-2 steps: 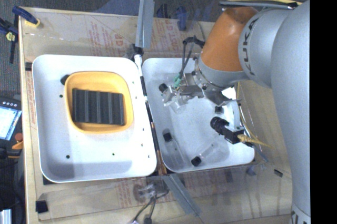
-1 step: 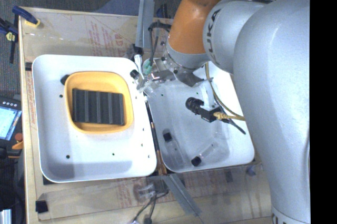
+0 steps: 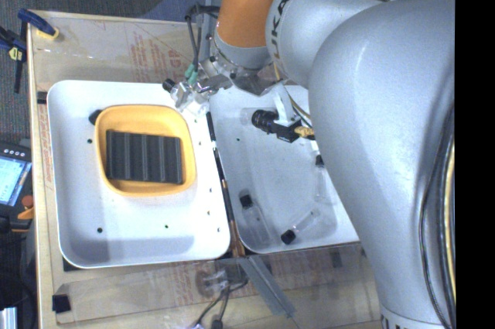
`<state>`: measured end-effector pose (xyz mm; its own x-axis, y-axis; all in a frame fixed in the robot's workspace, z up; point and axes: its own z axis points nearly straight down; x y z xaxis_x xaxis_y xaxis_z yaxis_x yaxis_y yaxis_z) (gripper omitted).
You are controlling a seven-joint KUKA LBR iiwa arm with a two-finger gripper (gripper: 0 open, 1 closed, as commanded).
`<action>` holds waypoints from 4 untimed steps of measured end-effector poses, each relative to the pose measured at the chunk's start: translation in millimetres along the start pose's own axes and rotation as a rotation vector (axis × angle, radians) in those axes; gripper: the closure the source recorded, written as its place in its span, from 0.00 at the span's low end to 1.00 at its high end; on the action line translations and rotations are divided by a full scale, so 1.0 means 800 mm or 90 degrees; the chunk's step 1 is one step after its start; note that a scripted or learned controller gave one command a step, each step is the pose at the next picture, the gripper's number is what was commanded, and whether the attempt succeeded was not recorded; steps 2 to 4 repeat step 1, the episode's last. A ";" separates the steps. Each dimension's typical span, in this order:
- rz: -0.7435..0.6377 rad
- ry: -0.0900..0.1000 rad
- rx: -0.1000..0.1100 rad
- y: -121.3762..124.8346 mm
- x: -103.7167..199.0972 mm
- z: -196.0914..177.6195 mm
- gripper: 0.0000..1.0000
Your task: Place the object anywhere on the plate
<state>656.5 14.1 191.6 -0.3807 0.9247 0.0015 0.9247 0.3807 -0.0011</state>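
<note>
The tool (image 3: pixel 188 90) hangs at the upper right corner of the left bin (image 3: pixel 116 242). Whether it is spread or pressed together I cannot tell, nor whether it carries anything. The yellow plate (image 3: pixel 143 115) lies just down and left of the tool. A dark ribbed block (image 3: pixel 147 157), likely the task's thing, lies on that plate, its long side running leftward away from the tool.

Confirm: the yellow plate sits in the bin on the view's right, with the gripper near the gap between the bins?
Wrong bin. The camera view shows the yellow plate in the bin on the view's left; the gripper is near the gap between the bins.
</note>
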 end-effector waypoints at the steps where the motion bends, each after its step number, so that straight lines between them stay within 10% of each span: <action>1: 0.000 0.000 0.000 0.000 0.000 0.000 0.00; 4: 0.000 0.000 0.000 0.000 0.000 0.000 0.00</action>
